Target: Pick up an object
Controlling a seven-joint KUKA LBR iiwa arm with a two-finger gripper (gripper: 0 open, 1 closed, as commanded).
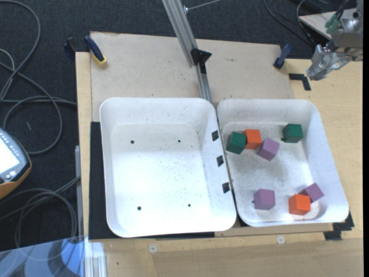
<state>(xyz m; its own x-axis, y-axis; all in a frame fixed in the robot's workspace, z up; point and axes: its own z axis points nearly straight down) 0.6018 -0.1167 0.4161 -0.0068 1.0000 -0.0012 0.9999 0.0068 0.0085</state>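
Your tool sits parked at the top-right, off the tabletop edge and well apart from both bins; I can't tell its state. All the cubes are in the right bin. The green cube stands alone near the back wall, so it looks like the easiest pick. The green/orange/purple cluster is touching, w/ little clearance. The left bin is prob. the drop side.

The bench bears two white bins: the left bin and, touching its right rim, the right bin. Behind the left bin, a metal post rises from the bench; clamps grip the back edge.
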